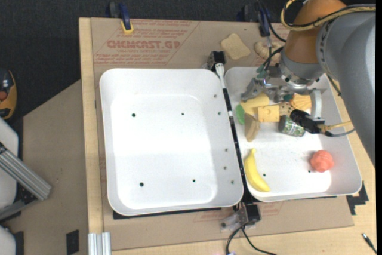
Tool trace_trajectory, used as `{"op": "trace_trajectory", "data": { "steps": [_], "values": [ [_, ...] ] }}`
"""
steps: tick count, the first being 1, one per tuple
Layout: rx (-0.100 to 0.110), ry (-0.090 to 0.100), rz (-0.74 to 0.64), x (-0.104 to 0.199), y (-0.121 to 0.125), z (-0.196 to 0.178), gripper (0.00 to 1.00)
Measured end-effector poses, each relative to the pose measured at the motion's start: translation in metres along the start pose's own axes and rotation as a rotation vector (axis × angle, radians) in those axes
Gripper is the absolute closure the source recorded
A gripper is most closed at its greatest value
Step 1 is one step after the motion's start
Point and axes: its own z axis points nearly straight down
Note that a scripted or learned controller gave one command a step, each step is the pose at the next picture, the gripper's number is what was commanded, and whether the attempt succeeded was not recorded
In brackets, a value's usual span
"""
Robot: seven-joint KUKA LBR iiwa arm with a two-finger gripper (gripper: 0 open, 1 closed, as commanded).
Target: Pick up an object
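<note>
Camera view: end effector low in right bin over yellow block; finger state cannot be told. Reach step; next needs a firm grasp, then lift.

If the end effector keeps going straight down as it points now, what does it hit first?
Probably the yellow block in the right bin, directly under the end effector; depth is unclear from this view.

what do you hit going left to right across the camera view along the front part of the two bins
left bin → banana → red-orange ball → right bin's outer rim
</note>
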Motion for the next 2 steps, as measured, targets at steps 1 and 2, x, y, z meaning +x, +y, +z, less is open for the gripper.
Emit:
{"op": "trace_trajectory", "data": {
  "steps": [1, 2],
  "values": [
    [-0.005, -0.001, 0.001, 0.0, 0.001, -0.019, 1.0],
    [0.009, 0.003, 0.003, -0.009, -0.05, -0.006, 1.0]
  ]
}}
